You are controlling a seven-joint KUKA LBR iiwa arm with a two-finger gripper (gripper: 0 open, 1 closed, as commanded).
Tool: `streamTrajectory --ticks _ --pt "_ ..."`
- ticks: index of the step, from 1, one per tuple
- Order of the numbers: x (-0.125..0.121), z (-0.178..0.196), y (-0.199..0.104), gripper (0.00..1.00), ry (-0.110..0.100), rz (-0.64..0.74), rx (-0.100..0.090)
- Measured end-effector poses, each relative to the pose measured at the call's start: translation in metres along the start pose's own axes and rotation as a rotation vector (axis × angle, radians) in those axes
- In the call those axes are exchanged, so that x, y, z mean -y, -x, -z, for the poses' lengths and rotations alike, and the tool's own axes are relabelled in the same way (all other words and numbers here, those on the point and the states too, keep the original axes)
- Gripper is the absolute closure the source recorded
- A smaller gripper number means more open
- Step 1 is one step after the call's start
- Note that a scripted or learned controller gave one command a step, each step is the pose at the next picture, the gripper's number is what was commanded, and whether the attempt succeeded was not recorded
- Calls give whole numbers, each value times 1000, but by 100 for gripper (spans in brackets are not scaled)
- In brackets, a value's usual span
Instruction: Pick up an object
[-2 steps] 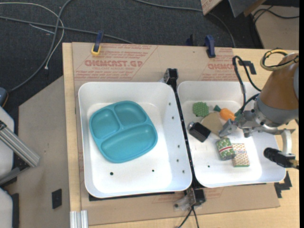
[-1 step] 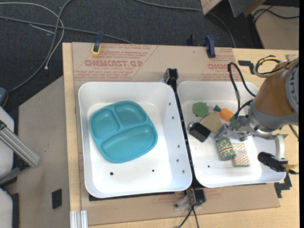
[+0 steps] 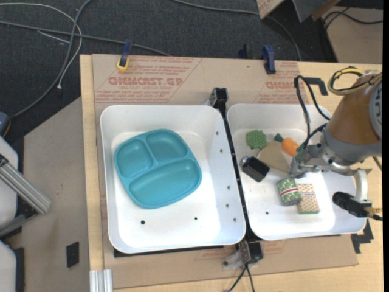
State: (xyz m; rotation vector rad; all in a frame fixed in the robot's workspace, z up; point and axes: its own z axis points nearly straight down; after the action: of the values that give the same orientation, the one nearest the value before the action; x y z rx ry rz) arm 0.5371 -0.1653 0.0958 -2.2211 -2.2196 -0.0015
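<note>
The gripper (image 3: 299,170) sits low in the right bin (image 3: 267,221), at the frame's right of centre. Directly below it and touching or nearly so lies a small green-and-white can (image 3: 288,191), with a patterned packet (image 3: 309,199) just to its right. Nothing is seen between the jaws, and whether they stand apart or together cannot be told.

Up and left of the gripper lie a tan card (image 3: 273,157), a black block (image 3: 256,169), a green dotted piece (image 3: 257,139) and an orange piece (image 3: 290,145). The left bin (image 3: 121,224) holds a teal divided plate (image 3: 158,167). Both bins rest on a cardboard-covered bench (image 3: 176,81) above dark carpet (image 3: 42,66) with cables.
</note>
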Motion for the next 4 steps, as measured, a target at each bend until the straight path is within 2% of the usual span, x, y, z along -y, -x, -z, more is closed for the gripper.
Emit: streamTrajectory --ticks 1,3,4 --pt "4 62 -3 100 5 1 3" --pt "0 162 7 100 4 2 3" --pt "6 166 -48 100 -1 5 0"
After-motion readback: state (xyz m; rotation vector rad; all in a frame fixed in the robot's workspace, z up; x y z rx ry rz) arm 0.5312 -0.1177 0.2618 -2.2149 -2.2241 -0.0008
